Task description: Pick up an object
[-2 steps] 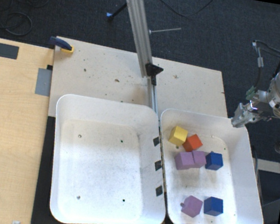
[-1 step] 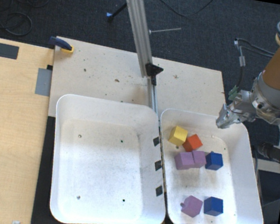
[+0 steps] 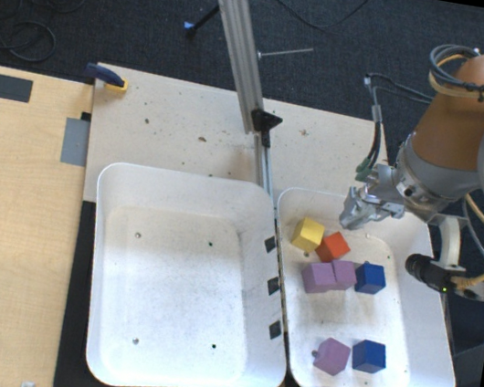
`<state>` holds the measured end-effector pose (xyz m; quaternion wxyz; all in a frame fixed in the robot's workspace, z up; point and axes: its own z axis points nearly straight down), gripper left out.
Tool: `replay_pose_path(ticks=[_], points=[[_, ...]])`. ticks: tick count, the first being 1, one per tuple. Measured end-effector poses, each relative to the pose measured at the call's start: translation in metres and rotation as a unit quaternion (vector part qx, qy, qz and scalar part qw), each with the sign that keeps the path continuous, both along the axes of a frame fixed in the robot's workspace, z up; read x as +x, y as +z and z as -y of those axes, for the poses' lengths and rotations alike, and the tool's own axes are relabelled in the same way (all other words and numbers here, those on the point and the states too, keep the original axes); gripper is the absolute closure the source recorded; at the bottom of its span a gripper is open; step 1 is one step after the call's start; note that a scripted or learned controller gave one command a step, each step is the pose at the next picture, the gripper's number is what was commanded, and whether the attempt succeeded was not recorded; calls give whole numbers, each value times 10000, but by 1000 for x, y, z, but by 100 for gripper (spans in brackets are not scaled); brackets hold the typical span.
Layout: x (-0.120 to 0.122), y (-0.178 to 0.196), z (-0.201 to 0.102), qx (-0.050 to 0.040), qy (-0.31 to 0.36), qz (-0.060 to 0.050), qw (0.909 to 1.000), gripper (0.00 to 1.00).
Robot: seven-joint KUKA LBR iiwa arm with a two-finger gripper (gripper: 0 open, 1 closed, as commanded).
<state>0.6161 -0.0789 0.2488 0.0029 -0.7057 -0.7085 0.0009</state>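
Looking down from above, the tool [image 3: 355, 219] is hanging over the back of the right white bin [image 3: 435, 361]; I cannot tell how it is set. The small orange wooden cube [image 3: 334, 247] is sitting just below it, touching the yellow cube [image 3: 309, 235]. It looks light and hard, so pinching its flat sides should work.

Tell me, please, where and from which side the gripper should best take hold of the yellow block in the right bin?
Probably from straight above, closing on the yellow block across its far and near faces: the orange block crowds its right side, and the bin wall lies close on its left.
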Motion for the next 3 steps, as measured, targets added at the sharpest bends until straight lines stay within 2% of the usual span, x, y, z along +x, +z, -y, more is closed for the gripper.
replay_pose_path(ticks=[1,3], points=[[-22,0,-53,-3,3,1,10000,100],[-32,-22,-148,-6,2,-5,10000,100]])
